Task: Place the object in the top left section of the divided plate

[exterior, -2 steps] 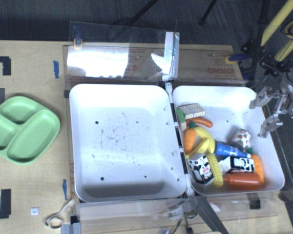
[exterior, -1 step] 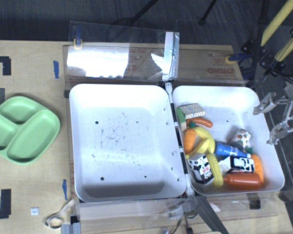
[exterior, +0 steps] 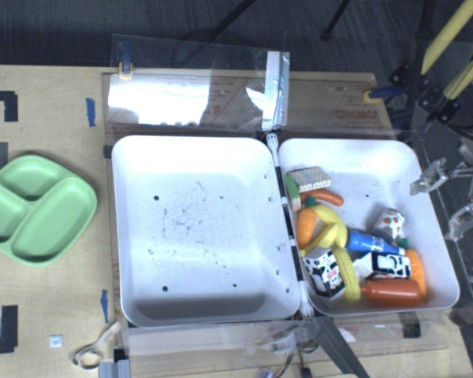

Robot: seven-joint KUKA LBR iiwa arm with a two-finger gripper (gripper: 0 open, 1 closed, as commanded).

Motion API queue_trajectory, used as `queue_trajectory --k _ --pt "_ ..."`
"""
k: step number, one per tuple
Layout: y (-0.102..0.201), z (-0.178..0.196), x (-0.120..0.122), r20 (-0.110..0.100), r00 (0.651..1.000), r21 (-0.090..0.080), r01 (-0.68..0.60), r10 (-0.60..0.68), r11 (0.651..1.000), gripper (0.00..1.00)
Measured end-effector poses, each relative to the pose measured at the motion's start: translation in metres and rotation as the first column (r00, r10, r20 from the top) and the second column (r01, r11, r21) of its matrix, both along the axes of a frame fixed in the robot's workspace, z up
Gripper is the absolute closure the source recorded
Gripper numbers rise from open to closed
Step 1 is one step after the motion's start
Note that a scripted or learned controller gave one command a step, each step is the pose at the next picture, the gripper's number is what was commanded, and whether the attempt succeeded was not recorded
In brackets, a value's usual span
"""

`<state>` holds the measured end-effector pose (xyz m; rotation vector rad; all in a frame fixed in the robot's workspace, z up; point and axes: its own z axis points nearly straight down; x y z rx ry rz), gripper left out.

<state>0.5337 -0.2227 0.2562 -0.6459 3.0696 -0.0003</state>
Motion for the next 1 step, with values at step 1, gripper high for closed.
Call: queue_trajectory --k 1 --pt "-0.0003 0.0349 -0.0278 0.003 0.993 -0.002 -0.120 0.120 0.993 0.00"
